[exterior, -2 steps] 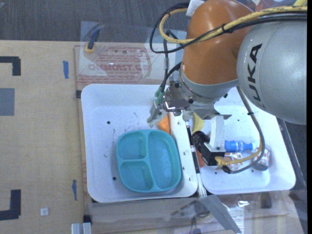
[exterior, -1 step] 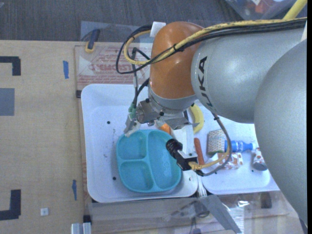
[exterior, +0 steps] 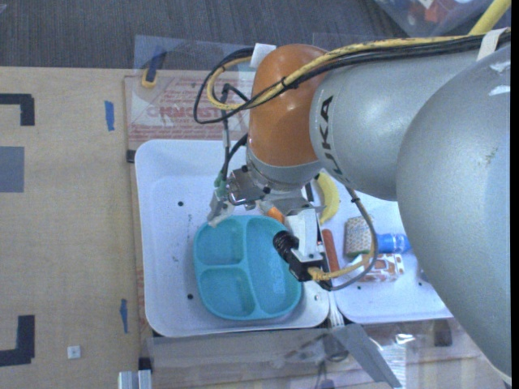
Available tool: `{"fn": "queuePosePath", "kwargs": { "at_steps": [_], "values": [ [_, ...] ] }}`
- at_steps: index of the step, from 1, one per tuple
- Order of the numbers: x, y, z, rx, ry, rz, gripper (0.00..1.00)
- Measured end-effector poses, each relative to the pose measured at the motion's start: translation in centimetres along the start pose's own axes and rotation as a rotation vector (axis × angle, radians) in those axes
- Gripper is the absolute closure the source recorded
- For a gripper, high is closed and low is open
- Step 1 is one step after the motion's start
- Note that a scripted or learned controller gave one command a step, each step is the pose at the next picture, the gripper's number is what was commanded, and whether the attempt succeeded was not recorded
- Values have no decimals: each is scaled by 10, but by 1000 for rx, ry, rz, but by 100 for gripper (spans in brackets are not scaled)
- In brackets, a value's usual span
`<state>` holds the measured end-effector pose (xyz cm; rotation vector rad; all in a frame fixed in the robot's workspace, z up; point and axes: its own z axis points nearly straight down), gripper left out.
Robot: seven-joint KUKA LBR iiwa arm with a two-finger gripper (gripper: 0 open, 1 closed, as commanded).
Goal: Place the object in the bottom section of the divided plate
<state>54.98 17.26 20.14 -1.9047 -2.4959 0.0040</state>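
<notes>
Grey arm fills the right and upper part of the camera view, nearest the lens, and its orange band sits above the wrist, over the back half of the left bin. Below the wrist, the end effector hangs over the far edge of the blue divided plate, which lies in the front right part of that bin. Whether anything is between the tips cannot be told; the wrist housing hides them, and their spread cannot be judged either.

All three sections of the plate look bare, so far as they are visible, including the two smaller ones on its left side and the long one on its right, partly covered by a black cable fitting.

To the right, in the other bin, several small things lie near its left edge: a red stick, a tan sponge-like block, a blue-capped bottle and a yellow piece partly behind the arm. Which of these is the object to be moved is unclear.

Judging from this, the placement is not yet done: nothing rests in the plate's bottom section, and carrying an object there remains.
</notes>
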Motion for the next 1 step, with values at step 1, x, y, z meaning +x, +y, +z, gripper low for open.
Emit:
{"fn": "queuePosePath", "kwargs": {
  "at_steps": [1],
  "values": [
    [0, 0, 0, 0, 0, 0, 0]
  ]
}}
